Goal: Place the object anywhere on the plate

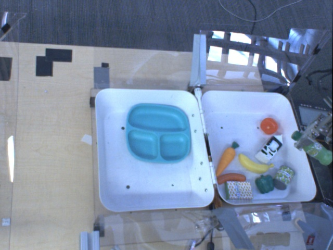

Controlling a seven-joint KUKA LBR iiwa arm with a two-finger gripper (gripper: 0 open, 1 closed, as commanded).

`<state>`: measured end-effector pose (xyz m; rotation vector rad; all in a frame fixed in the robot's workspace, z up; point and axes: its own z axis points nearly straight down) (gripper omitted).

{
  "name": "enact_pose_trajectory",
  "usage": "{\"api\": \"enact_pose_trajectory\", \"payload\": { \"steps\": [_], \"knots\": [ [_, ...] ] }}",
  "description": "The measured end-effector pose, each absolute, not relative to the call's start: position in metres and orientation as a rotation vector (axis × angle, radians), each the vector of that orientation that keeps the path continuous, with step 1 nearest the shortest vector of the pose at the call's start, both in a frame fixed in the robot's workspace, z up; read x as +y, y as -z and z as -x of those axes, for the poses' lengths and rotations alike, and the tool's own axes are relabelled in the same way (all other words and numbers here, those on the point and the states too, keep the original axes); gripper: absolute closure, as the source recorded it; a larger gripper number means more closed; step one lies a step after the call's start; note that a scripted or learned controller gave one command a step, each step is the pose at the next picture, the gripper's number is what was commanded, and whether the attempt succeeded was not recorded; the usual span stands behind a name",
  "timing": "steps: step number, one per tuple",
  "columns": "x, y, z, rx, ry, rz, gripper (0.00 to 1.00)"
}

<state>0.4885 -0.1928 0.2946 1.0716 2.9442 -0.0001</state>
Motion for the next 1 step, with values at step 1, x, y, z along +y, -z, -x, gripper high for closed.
{"api": "enact_pose_trajectory", "payload": {
  "steps": [1],
  "knots": [
    [-0.2059, -0.2878, -0.4889, 3.106, 0.002, -0.402, 1.0]
  ]
}}
